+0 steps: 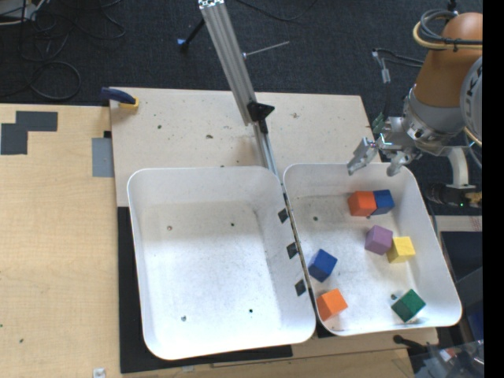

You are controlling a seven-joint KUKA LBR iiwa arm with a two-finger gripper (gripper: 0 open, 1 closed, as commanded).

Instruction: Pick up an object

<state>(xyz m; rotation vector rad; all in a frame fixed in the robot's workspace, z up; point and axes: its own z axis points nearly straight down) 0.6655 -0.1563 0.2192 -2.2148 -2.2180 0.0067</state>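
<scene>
Hovering claw (379,157) above unlabelled orange cube (362,204).

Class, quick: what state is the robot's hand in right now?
Hand: open, holding nothing, above the right bin's far edge.

Dark carpet floor (331,22) strewn with cables (47,61) lies behind the pale wooden bench (55,235).
</scene>
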